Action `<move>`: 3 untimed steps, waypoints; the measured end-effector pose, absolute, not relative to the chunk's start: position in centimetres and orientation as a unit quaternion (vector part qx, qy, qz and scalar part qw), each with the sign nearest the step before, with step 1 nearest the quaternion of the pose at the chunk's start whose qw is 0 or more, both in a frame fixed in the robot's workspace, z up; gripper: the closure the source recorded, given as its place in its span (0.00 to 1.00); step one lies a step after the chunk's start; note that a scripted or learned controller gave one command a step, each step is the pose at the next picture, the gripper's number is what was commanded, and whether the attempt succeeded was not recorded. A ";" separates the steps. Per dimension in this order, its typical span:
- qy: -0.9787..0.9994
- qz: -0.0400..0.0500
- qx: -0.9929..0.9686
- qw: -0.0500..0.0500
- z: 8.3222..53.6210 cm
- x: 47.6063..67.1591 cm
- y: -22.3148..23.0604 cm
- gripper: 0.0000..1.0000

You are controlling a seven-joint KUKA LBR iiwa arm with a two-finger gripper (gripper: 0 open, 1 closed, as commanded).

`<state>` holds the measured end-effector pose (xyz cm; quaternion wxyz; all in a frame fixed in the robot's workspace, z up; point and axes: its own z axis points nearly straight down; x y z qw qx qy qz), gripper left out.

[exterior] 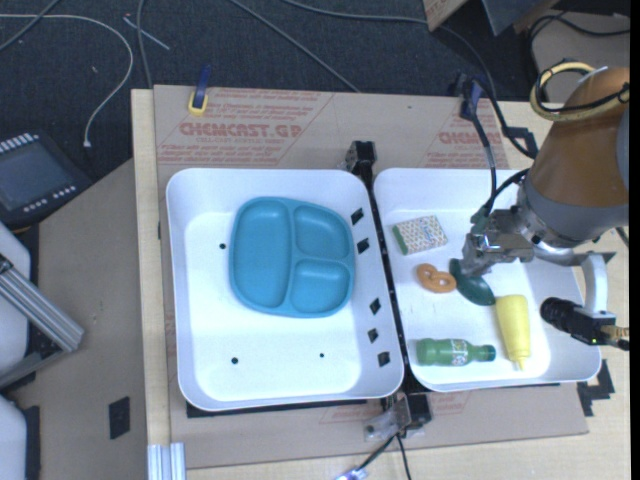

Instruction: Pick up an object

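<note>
The right bin [560,370] holds a green bottle [455,351] lying on its side, a yellow squeeze bottle [514,328], a dark teal object [474,286], an orange pretzel-like piece [436,279] and a small patterned packet [420,234]. My gripper [483,250] hangs over this bin, just above the teal object and right of the packet. Nothing shows between its fingers. The arm's wrist covers the bin's right side.
The left bin [200,298] holds a blue divided plate [292,256]. A black divider with clips [372,258] runs between the bins. A black camera-like part [570,318] sticks out at the right bin's edge. Cables lie on the floor behind the bench.
</note>
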<state>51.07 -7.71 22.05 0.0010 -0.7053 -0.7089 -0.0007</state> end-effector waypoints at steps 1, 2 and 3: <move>-0.709 -0.001 -0.705 0.000 22.7 52.9 -3.5 1.00; -0.709 -0.001 -0.705 0.001 21.7 54.1 1.9 1.00; -0.709 -0.001 -0.705 0.000 21.2 56.2 6.6 1.00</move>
